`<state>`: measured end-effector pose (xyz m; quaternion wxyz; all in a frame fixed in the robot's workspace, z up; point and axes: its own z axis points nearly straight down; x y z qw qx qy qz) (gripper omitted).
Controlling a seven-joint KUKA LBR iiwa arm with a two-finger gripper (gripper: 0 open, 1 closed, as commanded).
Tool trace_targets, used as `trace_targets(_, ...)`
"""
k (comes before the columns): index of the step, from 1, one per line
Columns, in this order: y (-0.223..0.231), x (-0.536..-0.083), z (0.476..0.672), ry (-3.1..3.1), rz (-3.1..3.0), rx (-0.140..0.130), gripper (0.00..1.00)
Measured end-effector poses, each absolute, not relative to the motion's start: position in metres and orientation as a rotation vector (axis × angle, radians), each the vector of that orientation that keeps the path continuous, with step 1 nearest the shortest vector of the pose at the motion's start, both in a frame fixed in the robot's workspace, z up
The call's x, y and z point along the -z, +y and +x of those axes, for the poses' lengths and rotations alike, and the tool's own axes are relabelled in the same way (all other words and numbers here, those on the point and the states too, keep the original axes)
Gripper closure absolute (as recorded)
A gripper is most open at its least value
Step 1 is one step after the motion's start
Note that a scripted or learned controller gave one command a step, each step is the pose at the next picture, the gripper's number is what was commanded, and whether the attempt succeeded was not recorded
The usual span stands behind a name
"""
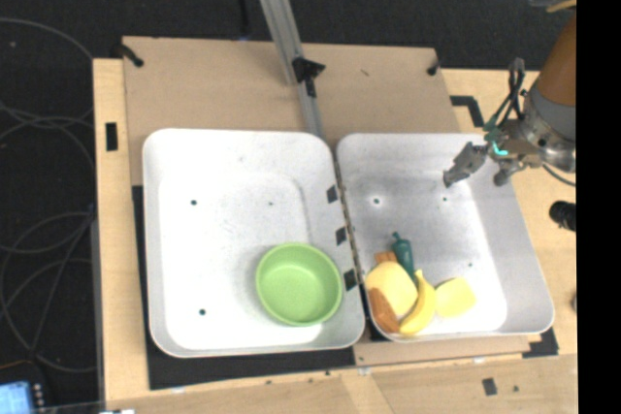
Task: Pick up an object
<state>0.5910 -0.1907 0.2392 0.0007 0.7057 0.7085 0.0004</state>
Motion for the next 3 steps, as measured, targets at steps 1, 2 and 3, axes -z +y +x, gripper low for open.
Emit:
trace_targets(1, -0.193, -0.176, 0.591, 2.222, 2.224, 0.008, 0.00)
trace_targets(2, -0.186, -0.119, 0.590, 2.222, 2.224, 0.006, 0.00)
trace_targets(3, -0.187, -0.100, 0.590, 2.219, 2.223, 0.005, 0.00)
